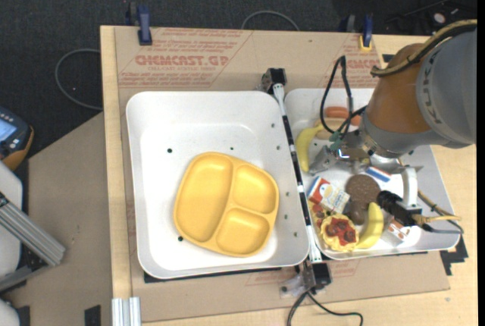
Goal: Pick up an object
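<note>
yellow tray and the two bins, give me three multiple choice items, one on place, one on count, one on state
1. Where does the yellow tray lie?
A. in the left bin
B. in the right bin
C. on the floor

2. How many compartments does the yellow tray have?
A. two
B. three
C. five

3. How does the yellow tray lie?
A. upside down
B. on its edge against the wall
C. flat, open side up, with nothing in it

Key:
1. A, it rests on the floor of the left bin, while the toy food such as the banana is piled in the right bin.
2. B, ridges split it into three hollows.
3. C, all three hollows face up and show bare yellow.
</note>
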You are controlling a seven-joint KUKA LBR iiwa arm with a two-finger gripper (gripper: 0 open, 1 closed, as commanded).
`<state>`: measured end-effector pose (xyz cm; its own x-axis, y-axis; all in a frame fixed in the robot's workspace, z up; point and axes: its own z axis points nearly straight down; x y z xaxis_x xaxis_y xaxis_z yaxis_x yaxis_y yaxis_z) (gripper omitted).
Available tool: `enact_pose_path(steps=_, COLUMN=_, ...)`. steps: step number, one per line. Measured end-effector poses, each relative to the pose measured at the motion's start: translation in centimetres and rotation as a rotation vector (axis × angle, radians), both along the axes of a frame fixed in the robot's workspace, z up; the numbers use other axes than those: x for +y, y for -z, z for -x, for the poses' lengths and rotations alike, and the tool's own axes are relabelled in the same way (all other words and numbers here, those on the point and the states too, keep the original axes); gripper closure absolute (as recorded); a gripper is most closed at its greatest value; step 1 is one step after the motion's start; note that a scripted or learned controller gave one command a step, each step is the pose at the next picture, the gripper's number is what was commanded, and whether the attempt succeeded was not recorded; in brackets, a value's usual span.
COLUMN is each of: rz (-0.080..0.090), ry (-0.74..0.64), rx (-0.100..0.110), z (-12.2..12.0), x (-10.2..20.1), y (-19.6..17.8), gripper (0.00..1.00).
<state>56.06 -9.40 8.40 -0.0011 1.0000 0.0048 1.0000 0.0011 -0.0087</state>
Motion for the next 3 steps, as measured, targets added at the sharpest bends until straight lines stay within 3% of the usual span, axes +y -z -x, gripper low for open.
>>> enact_pose_path(steps=1, rz=0.008, ry=0.0, rx=-0.015, z=-6.7, x=-2.4, y=-0.1, gripper=0.0)
enact_pose_path(steps=2, rz=0.001, ry=0.003, rx=0.011, z=-10.3, x=-2.8, y=0.1, gripper=0.0)
enact_pose_path(steps=3, rz=0.004, ry=0.003, rx=0.007, z=-10.3, x=-2.9, y=-0.9, gripper=1.0)
